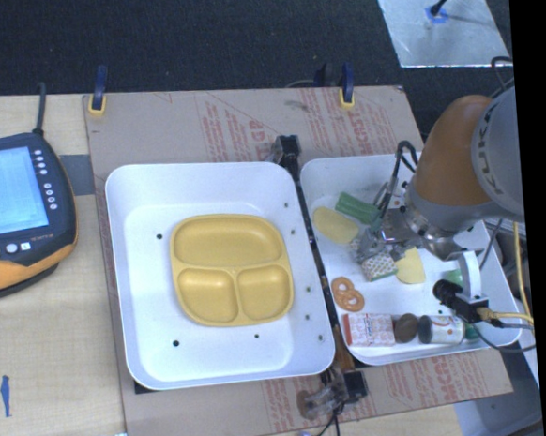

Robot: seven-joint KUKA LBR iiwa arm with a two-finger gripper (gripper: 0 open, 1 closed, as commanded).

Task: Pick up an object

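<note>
My gripper (374, 249) reaches down into the right bin (345, 171) from the right, its metal tip low among the objects. Right under and beside it lies a small speckled grey-white block (379, 268). A pale yellow round piece (334, 224) sits to its left, a green block (356, 206) just above, and another yellow piece (410, 268) to its right. A pretzel (347, 294) lies lower left. Along the bin's front edge are a red-and-white packet (368, 329), a brown lump (406, 326) and a small bottle (445, 329).
The left bin (136, 270) holds a yellow three-compartment plate (230, 267). A tablet controller (14, 209) lies on the bench at far left. Cables and a black connector (459, 303) run along the right bin's right side. The grey arm with its orange band (456, 156) overhangs the right bin.
</note>
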